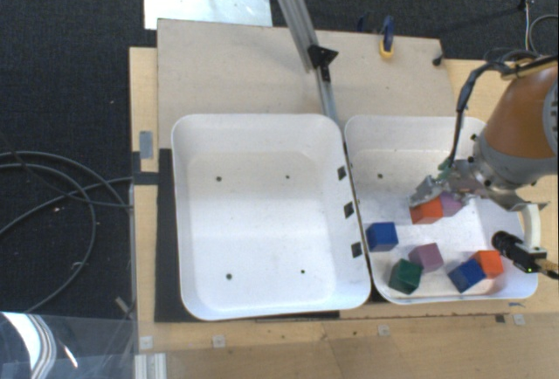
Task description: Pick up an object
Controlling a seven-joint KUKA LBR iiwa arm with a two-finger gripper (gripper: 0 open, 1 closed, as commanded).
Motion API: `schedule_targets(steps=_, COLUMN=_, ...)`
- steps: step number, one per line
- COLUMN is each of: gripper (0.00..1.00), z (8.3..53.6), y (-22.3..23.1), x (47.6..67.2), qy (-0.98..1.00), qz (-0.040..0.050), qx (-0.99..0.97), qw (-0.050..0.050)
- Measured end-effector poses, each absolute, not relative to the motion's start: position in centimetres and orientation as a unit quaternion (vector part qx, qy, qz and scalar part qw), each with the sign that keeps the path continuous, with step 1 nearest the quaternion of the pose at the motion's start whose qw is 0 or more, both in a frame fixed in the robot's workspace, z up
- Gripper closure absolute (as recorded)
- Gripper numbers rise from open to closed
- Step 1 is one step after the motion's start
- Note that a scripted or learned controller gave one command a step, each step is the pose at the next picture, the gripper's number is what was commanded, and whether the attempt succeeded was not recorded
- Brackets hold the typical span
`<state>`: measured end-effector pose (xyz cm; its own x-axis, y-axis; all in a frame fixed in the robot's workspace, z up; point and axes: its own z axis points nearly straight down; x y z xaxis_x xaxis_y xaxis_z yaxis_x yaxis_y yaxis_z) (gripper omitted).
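Reaching for the orange block

I am hanging my pincer [434,194] low over the right bin [376,137], right at the orange block [427,211], which is lying just beneath and touching a pale purple block [451,203] on its far side. I cannot tell whether I am gripping anything, so I am treating the block as not yet secured. To do this well, I am judging that I should centre on the orange block alone, keeping the purple neighbour out of the grasp, close fully, then lift straight up. The blue block [382,236] is sitting below-left of my pincer, apart from it; a mauve block [425,256], a green block [405,276] and a blue-and-orange pair [477,269] are lying further below, near the bin's front wall, well clear.
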<state>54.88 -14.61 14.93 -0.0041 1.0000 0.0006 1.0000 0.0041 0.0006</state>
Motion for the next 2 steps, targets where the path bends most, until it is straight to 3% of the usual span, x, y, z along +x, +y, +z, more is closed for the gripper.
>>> schedule_targets(steps=1, gripper=1.00, z=19.3, y=-7.3, x=59.9, qy=-0.712, qz=-0.0027, qx=-0.702, qw=-0.002)
schedule_targets(steps=2, gripper=1.00, z=19.3, y=-0.2, x=56.2, qy=-0.711, qz=-0.0003, qx=-0.703, qw=0.003)
